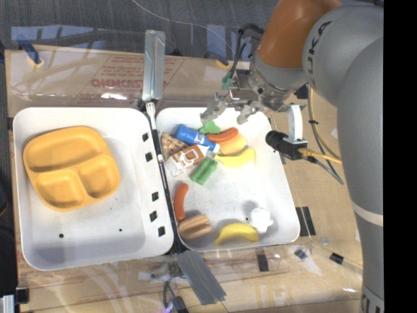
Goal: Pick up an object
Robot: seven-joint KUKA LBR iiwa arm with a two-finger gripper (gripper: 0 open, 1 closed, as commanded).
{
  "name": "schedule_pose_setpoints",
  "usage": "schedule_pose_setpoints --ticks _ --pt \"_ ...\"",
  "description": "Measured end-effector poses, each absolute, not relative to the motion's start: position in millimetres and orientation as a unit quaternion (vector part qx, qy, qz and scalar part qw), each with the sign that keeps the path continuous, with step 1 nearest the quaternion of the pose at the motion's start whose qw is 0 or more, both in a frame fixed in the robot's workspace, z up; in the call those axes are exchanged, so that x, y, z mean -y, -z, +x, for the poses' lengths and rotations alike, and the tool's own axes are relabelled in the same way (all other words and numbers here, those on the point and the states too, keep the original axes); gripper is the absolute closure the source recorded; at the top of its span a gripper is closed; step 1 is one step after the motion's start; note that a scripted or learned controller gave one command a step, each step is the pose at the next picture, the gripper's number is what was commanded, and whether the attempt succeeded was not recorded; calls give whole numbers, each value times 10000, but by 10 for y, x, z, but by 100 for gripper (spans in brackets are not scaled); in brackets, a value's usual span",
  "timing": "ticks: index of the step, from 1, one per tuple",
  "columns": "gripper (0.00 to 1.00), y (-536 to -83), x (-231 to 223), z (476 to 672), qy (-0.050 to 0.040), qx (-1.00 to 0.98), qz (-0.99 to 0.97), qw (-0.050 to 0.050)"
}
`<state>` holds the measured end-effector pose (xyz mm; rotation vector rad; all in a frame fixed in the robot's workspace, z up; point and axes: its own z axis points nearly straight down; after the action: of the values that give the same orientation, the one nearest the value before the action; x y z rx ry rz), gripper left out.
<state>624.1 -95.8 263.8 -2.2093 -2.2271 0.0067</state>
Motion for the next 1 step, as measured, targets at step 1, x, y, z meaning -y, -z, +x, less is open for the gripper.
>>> schedule_pose_setpoints --ticks 1 --pt "0 -1208 1113 6157 44 6612 -7502 -34"
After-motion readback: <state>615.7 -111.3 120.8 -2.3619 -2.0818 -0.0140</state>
